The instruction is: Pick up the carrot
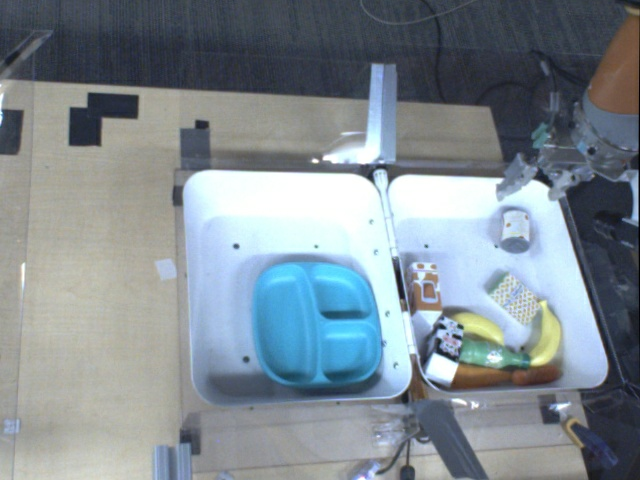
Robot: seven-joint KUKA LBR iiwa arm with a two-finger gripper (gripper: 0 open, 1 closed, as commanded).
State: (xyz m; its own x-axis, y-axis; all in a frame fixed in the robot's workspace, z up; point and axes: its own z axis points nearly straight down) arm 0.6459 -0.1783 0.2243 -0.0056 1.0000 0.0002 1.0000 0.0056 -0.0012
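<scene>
While the hand (545, 173) hovered over the right bin's (455, 203) far right corner, its finger state impossible to tell, the carrot (500, 375) lay at the bin's near edge, well apart, its long axis running left-right beneath the bananas (540, 333).

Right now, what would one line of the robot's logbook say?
task: pick up carrot | carrot: lying in right bin, front edge, beside bananas | gripper: over bin's back right corner, far from carrot | step: not yet grasped
</scene>
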